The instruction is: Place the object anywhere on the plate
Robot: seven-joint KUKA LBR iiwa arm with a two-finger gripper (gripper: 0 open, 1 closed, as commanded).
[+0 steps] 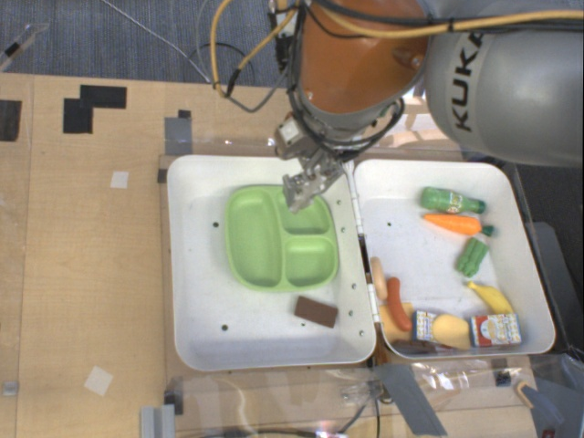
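Hung over the green plate's [274, 240] far right corner; gripper [301, 192] state impossible to tell. Lay near the left bin's [196, 336] near edge: brown bar [316, 311]. Rested on a pale wooden bench [82, 272].

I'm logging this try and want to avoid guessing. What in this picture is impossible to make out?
- Gripper: in the camera view it is small and blurred over the green plate; open, shut or holding something is unreadable.
- Plate's upper right compartment: partly covered by the gripper.
- Cartons at the right bin's near edge: print too small to read.
- Brown block: too small to identify.
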